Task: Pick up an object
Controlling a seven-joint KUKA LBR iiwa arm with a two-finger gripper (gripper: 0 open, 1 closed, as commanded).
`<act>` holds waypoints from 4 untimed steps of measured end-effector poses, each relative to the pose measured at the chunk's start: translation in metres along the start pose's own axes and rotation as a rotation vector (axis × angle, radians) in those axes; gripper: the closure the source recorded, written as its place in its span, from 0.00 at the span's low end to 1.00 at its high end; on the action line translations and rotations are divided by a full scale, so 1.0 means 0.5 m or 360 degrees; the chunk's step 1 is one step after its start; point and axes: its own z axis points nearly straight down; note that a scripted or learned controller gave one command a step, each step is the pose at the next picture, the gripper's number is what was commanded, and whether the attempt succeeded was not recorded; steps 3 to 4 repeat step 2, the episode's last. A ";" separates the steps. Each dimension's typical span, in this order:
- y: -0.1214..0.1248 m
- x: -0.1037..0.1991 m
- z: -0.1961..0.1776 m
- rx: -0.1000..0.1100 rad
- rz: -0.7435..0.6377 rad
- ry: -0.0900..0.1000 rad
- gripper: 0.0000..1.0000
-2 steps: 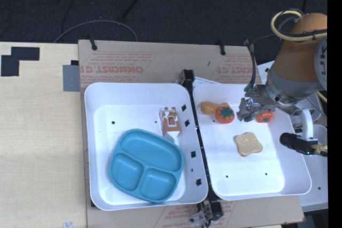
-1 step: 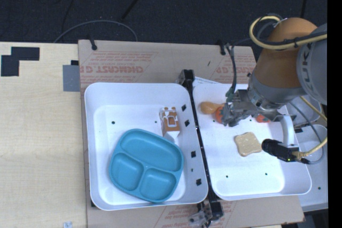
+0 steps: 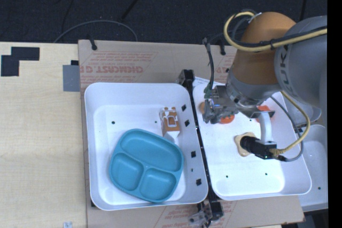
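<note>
Two shallow white bins are seen side by side from the camera view, set on a sheet of brown cardboard [image 3: 123, 64] that lies on the pale surface [image 3: 37, 136]. The left bin [image 3: 88, 141] holds a blue divided plate [image 3: 145, 165], which lies flat in the near half of the bin and is tilted a little against the bin's edges. A small orange-and-white object [image 3: 170, 120] is found just behind the plate, near the wall shared with the right bin [image 3: 251, 179].

The grey arm [image 3: 299, 61] is reached in from the right, over the right bin, and the end effector [image 3: 216, 114] is lowered into that bin's far left part, close to the dividing wall. An orange object [image 3: 228, 119] is seen on the bin floor just beside the end effector; whether it is touched cannot be told. A pale tan object [image 3: 240, 148] lies nearer the middle of the same bin, partly covered by the robot's own fittings. Whether the end effector is open or closed cannot be told, and nothing is shown to be gripped.
</note>
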 end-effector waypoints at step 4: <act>-0.016 0.214 -0.020 0.0001 0.0001 -0.0002 1.00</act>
